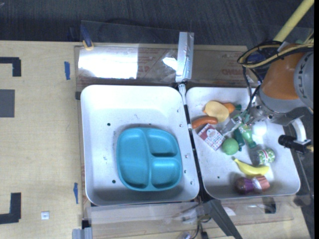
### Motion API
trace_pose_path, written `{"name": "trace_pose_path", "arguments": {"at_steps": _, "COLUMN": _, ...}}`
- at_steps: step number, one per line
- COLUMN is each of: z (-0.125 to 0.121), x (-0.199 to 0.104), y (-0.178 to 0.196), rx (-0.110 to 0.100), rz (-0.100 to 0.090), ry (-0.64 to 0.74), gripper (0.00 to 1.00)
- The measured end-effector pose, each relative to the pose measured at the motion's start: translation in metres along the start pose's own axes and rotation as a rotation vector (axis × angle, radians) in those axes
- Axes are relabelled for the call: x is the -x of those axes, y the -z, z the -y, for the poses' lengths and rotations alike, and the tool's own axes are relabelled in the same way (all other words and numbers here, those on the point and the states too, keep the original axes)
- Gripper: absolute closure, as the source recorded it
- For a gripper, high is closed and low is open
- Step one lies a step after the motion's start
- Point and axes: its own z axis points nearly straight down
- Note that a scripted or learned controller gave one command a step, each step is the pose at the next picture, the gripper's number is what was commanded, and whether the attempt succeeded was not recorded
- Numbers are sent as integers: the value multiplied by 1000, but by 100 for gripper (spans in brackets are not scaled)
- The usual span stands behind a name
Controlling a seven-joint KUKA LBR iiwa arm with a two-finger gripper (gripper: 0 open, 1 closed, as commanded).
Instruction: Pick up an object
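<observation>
While the end effector (238, 125) sits low in the right bin (289, 183) — grip state unclear — a green ball (230, 146) lies just beside it.

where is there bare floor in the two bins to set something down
Left bin: bare floor rings the blue tray, widest between the tray and the far wall. Right bin: bare patch at the near left corner, left of the banana. Its far half is crowded with toys around the gripper.

A pale wooden bench (40, 148) stands on what looks like dark carpet (149, 4).
</observation>
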Motion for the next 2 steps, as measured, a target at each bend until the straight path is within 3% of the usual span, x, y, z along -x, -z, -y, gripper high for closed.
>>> {"name": "trace_pose_path", "arguments": {"at_steps": 1, "z": -2, "x": 1, "y": 12, "rx": 6, "rz": 4, "ry": 0, "gripper": 100}}
{"name": "trace_pose_path", "arguments": {"at_steps": 2, "z": -2, "x": 0, "y": 11, "rx": 5, "rz": 3, "ry": 0, "gripper": 0}}
